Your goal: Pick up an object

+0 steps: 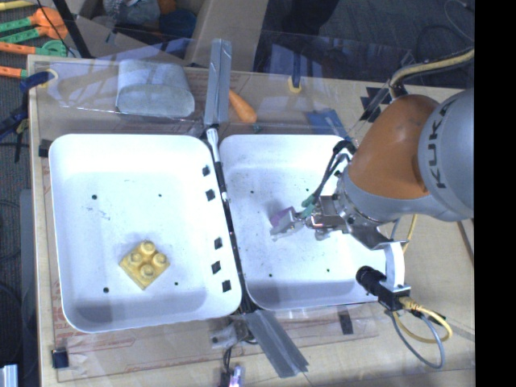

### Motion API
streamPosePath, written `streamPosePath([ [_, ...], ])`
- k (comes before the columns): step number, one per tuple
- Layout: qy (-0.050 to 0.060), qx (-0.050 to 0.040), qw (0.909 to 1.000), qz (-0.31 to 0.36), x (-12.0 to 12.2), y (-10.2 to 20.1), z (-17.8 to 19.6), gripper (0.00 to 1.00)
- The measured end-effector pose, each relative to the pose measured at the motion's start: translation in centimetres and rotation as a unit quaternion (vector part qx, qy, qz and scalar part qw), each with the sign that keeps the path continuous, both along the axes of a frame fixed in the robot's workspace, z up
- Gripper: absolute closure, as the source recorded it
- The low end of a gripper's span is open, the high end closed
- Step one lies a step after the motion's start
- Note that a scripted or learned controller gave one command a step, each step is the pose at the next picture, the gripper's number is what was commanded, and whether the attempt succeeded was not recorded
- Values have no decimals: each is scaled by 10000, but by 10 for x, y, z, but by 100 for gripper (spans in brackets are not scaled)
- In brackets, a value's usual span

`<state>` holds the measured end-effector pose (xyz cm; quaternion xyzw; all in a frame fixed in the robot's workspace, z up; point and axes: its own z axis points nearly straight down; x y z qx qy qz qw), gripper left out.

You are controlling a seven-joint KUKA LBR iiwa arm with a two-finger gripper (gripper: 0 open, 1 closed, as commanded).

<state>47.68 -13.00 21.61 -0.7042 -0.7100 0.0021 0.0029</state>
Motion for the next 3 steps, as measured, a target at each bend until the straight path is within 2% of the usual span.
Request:
streamPosePath([
  [1, -16, -16, 9955, -952, 62, -3, 40, 0],
  [2, 2, -12, 9963, -864, 83, -31, -22, 0],
  [3, -4, -3, 9990, -445, 99, -47, -104, 0],
])
